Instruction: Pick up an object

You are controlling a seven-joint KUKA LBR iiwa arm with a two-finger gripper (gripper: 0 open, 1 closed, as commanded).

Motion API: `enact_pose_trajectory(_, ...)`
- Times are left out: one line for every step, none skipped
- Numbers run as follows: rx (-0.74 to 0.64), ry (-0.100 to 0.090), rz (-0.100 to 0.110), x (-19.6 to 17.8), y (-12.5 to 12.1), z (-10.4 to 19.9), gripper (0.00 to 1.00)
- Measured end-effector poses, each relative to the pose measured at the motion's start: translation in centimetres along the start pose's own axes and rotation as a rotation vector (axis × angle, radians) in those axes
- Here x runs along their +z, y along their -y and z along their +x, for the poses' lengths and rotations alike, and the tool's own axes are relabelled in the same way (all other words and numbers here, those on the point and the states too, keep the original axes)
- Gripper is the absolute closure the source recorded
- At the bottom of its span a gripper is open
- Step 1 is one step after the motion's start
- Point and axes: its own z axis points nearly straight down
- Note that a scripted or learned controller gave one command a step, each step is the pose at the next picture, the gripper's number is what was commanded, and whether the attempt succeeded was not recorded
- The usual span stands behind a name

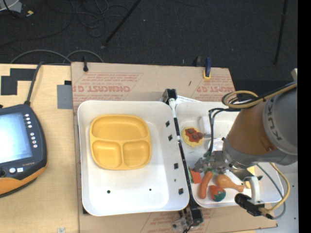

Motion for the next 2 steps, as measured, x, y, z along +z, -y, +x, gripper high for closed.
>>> enact_pose_trajectory(0.006, -0.003, 0.004, -0.9, -0.1, -0.2, 1.0)
enact_pose_trajectory(-0.006, -0.005, -0.007, -11.7, 1.6, 4.3, 1.0)
